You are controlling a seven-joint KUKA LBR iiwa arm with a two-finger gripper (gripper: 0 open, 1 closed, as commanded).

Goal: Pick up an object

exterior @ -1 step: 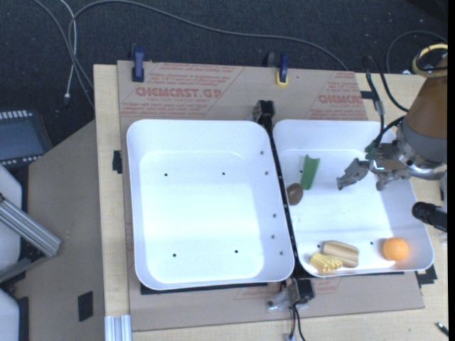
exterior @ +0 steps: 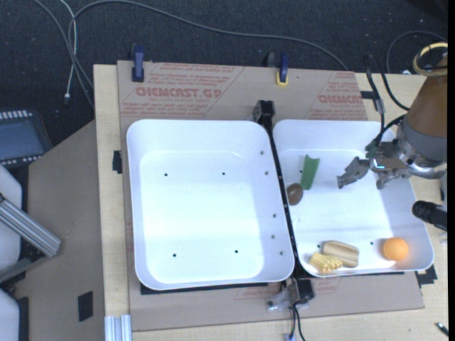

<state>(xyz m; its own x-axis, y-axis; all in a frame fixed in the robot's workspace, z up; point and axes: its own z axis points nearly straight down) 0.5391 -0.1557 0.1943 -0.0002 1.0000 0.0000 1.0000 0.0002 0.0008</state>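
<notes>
The right bin (exterior: 370, 135) holds several small objects. A green flat piece (exterior: 310, 170) lies near its left wall, with a brown rounded piece (exterior: 294, 193) just below it. Along the front wall lie a tan bread roll (exterior: 339, 250) and a yellow corn piece (exterior: 325, 263). An orange ball (exterior: 395, 249) rests in the front right corner. My gripper (exterior: 367, 175) hangs over the middle right of this bin, to the right of the green piece. It is open, with nothing between its fingers.
The left white bin (exterior: 206, 130) sits beside the right one, and a black divider (exterior: 279, 190) runs between them. Blue clamps (exterior: 137, 61) hold the board at the back. Cables (exterior: 387, 91) trail behind the arm at right.
</notes>
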